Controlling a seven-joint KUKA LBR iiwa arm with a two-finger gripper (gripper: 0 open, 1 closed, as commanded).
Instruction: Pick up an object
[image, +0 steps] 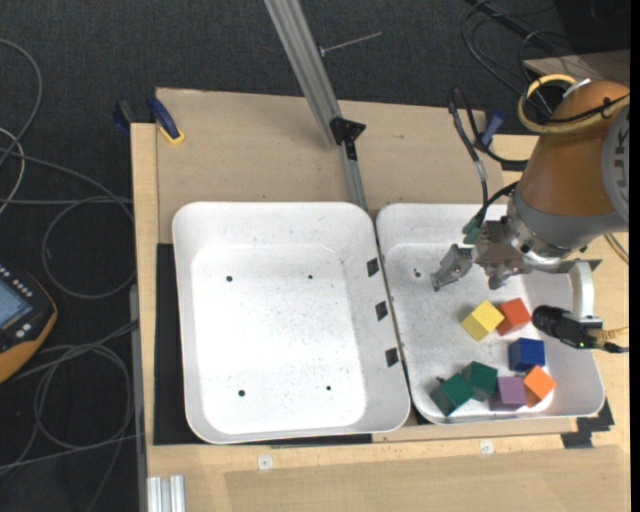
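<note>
White plastic made up both shallow bins on the plywood bench (250, 140). Nearest the camera, at approx 5 o'clock in the right bin (420, 320), sat a cluster of blocks along the near wall: two dark green blocks (467, 385) touching each other, then a purple block (511, 390) just beside them at their 3 o'clock, w/ an orange block (539, 382) touching the purple one at the bin's near right corner. A blue block (526, 353) lay just past the purple and orange ones, toward 12 o'clock from them. Farther back, a yellow block (482, 320) and a red-orange block (514, 314) sat side by side, touching or nearly so, red at the yellow's 3 o'clock. A small black unit w/ a green light (565, 327) hung off the arm's wrist at the red block's 3 o'clock.

The gripper (455, 268) hovered over the right bin's far half, approx 11 o'clock from the yellow block and apart from every block. Its fingers looked partly spread, nothing visible between them. The grey-and-orange arm (570, 160) came in from 2 o'clock.

The left bin (270, 320) lay at 9 o'clock of the right one, walls touching. A metal pole (320, 90) rose from the bench at 12 o'clock, and a blue-yellow clamp (165, 120) gripped the far left bench corner, approx 10 o'clock.
</note>
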